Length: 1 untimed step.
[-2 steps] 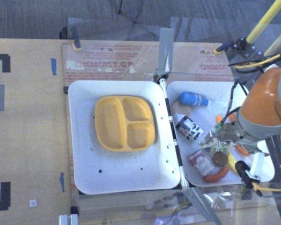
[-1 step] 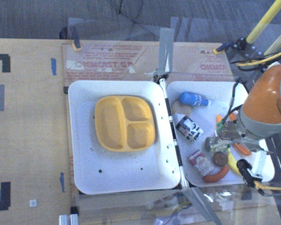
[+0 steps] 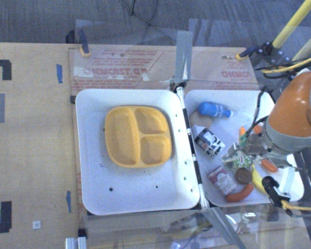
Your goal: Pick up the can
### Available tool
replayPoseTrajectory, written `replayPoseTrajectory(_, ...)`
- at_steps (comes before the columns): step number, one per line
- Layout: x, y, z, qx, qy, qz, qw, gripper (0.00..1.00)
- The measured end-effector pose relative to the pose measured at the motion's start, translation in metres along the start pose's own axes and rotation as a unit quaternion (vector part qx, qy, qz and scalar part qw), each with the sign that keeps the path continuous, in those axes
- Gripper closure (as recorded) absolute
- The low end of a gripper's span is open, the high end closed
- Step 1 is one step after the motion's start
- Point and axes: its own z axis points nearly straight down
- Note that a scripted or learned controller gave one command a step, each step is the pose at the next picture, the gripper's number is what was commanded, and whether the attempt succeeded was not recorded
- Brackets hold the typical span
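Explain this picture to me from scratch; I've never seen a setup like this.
One camera above a bench looks down at a slant on two shallow white bins. The left bin holds a yellow divided plate. The right bin is cluttered: a blue bottle, a black-and-white carton, a small red packet, a sausage, a banana and a can, seen end-on. The grey-and-orange shape is a robot arm reaching in from the right; its hand hangs over that clutter, and its grip is unclear.

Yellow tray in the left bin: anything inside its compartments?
The yellow tray lies flat in the left bin. Its three compartments show only bare yellow plastic. Anything beneath the tray is covered, so that can't be checked.
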Motion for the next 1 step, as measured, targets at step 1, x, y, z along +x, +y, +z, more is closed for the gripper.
replayPoseTrajectory(1, -0.0299, 0.0290, 0.0543, -0.005, 0.000, 0.044, 0.9990, 0.00)
